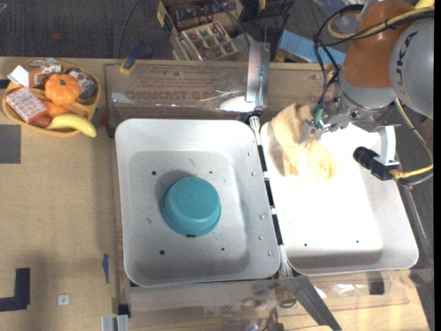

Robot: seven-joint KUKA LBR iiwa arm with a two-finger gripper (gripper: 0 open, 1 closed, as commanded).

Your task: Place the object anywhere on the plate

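**Claw over the pale object in the right bin**

You had the claw (pixel 318 124) down at the far corner of the right bin (pixel 358 247), and you could not tell from this slanted view whether it was released or clenched; the wrist and cabling hid its tips. Directly under and around the claw lay the pale, crumpled object (pixel 298 150), a cream-coloured soft thing spread against the bin's inner wall. Whether the claw actually touched it, you could not tell.

The teal plate (pixel 191 205) sat well apart from the claw, off to its left and nearer the camera, in the middle of the left bin (pixel 138 143). It lay alone on the bin floor, upside up or down unclear.

Above the claw the grey arm (pixel 406 54) with its orange band (pixel 375 40) came in from the right. Far to the claw's left, on the surface (pixel 55 205), stood a basket (pixel 14 105) holding an orange pumpkin (pixel 62 88) and a banana (pixel 72 123).
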